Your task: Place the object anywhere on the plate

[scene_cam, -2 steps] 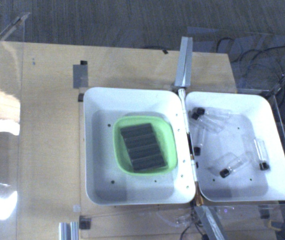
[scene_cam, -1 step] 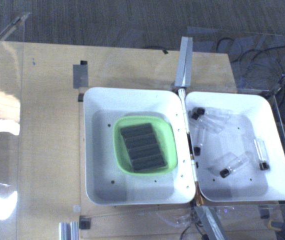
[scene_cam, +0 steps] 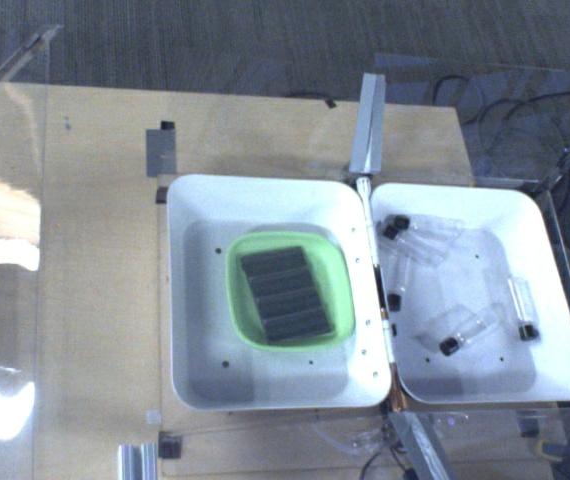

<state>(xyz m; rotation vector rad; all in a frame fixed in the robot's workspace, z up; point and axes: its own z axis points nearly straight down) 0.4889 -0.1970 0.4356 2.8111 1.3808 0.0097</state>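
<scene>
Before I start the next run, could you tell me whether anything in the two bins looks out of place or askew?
Nothing looks damaged or spilled. The dark ridged block already lies on the green plate in the left bin, slightly rotated. The clear vials in the right bin lie scattered on their sides at different angles.

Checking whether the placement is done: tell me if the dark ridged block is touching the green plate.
Touching. The camera view shows the dark ridged block lying flat inside the green plate, no gap beneath, green rim around it.

A pale wooden bench (scene_cam: 75,298) stands on dark grey carpet (scene_cam: 215,23), with glare at its left.
</scene>
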